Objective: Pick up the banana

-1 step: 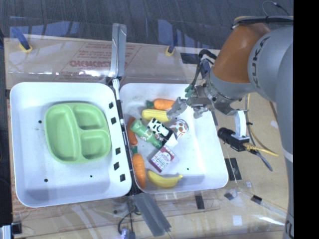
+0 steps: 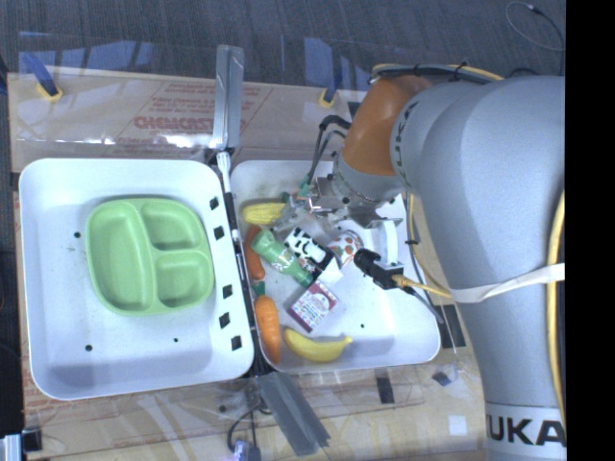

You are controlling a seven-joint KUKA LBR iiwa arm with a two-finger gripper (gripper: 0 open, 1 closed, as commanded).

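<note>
The banana [image 2: 316, 346], well below the hand [image 2: 322, 205] whose opening I cannot tell, looks light, smooth, curved; grip its thick middle crosswise.

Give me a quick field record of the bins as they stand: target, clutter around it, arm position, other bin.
target: yellow curved banana, lying at the near edge of the right white bin
beside target: orange carrot on its left, small red-and-white packet just above it
other clutter: green bottle, pale yellow corn-like piece at the far left of that bin
arm: grey arm with orange band over the bin's far half
gripper: among the clutter, away from the banana
left white bin: holds a green divided plastic tray
</note>
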